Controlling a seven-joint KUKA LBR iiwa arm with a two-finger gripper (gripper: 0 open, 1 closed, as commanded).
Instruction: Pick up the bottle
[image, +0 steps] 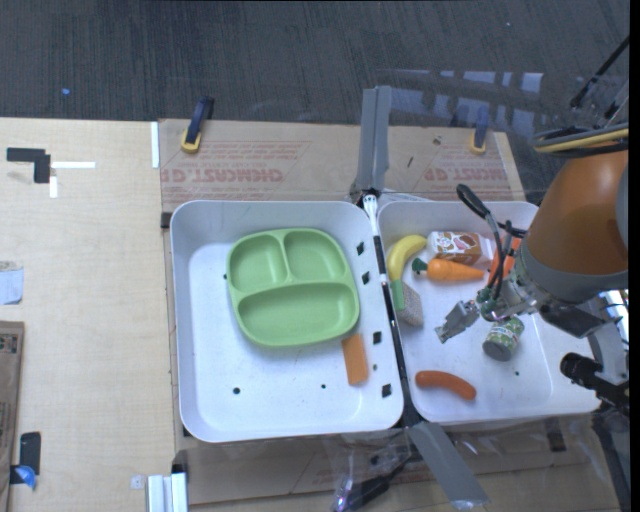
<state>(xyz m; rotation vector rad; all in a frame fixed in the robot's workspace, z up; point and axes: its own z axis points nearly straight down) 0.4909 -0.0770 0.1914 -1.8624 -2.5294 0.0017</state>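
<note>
The bottle (501, 339) is a small grey one with a green label. It lies in the right bin (530, 395), toward the right side of the bin's floor. My gripper (460, 320) hangs low over the same bin, just left of the bottle and close beside it, pointing down and to the left. The arm's orange band and grey wrist hide the bin's far right part. Nothing shows in the gripper's grasp.
The right bin also holds a banana (404, 253), a carrot (455, 270), a snack packet (458, 245), a grey lump (411, 311) and a red sausage (446, 384). In the left bin (200, 330) lie a green divided plate (292, 286) and an orange stick (355, 360).
</note>
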